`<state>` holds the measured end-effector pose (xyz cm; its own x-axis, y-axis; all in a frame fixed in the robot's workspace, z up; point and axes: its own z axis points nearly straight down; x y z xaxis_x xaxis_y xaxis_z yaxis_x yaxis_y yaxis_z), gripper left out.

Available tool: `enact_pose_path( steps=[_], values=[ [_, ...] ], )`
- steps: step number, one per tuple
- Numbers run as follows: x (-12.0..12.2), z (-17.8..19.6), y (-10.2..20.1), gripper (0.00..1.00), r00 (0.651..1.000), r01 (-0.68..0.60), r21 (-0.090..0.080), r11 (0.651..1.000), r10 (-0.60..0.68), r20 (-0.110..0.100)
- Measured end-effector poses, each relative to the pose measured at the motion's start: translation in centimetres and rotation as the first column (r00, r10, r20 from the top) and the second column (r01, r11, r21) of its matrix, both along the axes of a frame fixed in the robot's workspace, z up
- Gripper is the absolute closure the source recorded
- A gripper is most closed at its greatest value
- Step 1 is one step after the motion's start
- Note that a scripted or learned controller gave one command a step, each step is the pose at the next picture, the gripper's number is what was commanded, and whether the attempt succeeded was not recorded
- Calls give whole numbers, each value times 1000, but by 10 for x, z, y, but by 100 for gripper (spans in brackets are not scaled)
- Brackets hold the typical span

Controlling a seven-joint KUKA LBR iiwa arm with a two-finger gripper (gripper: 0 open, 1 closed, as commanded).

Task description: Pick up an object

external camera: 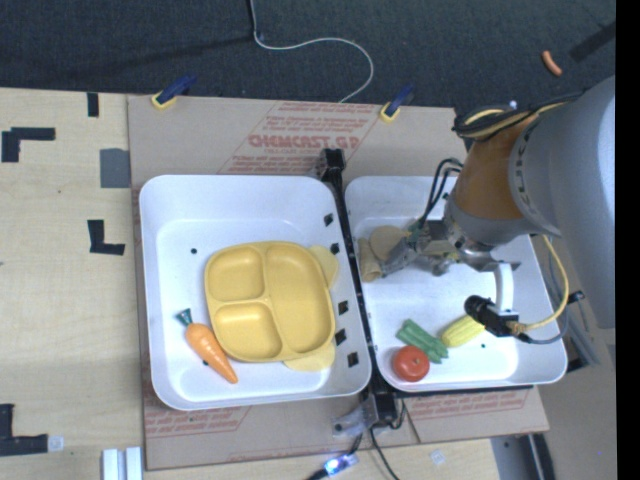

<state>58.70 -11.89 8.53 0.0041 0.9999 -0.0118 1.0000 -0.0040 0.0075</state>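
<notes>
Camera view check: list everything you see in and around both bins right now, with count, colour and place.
bins: 2, white, side by side on the bench
plate: 1, yellow, divided, left bin centre
carrot: 1, orange, left bin, beside the plate's lower left
tan object: 1, right bin, upper left, by the pincer
corn: 1, yellow, right bin, lower middle
green piece: 1, right bin, left of the corn
tomato: 1, red, right bin, lower edge
clips: 2, blue-yellow, cardboard top edge
arm: 1, grey with orange band, over right bin
pincer: 1, right bin, upper left

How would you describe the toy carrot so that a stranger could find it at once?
Start at the left bin, which holds a yellow divided plate. Look by the plate's lower left corner, near the bin's front wall: the carrot lies there, orange and tapered with a small green top, unlike the broad, flat yellow plate.
</notes>
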Motion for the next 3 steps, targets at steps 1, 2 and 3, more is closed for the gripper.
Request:
enact_pose_path(
  steps=[1,2,3],
  values=[
    [-1,10,3,100,1000,-3,6,1000,3,-5],
    [3,72,8,100,1000,-6,12,1000,6,-5],
    [3,135,9,100,1000,-6,11,1000,6,-4]
  ],
)
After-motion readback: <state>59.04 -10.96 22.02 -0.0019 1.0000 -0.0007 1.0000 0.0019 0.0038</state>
